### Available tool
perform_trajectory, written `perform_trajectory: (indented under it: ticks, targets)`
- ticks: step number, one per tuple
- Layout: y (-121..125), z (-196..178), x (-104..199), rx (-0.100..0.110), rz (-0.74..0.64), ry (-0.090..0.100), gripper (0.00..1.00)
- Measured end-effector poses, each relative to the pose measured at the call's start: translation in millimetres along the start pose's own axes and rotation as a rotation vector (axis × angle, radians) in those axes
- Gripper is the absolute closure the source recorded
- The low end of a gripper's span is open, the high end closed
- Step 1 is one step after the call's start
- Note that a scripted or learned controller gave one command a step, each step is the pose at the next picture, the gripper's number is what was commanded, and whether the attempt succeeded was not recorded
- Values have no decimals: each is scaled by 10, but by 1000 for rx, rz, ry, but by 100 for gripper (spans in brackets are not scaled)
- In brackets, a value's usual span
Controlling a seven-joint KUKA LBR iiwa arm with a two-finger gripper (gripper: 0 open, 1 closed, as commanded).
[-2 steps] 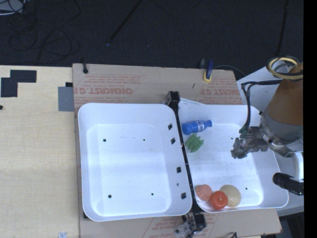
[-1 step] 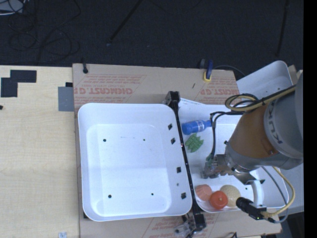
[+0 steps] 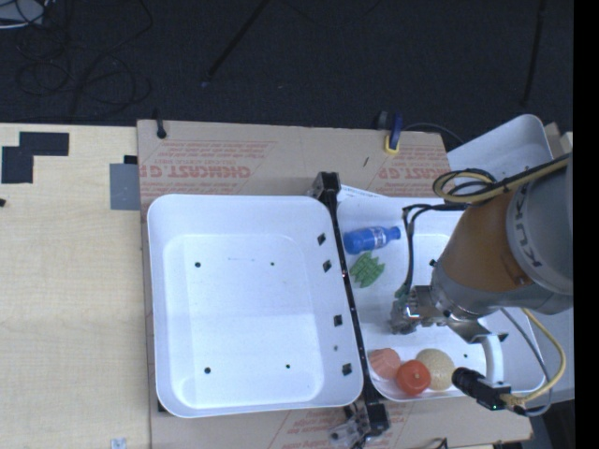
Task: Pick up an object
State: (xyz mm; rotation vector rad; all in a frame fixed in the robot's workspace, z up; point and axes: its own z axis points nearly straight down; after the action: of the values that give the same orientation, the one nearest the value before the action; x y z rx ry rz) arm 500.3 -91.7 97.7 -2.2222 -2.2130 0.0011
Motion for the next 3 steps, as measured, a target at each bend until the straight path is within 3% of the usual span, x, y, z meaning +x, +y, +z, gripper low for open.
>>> perform_trajectory:
  ticks: [1, 2, 3]
  targets:
    - [-252, -940, 836, -7, -12, 1, 100]
    - [-115, -897, 227, -2, 1, -6, 100]
    - [250, -1846, -449, -13, 0, -9, 100]
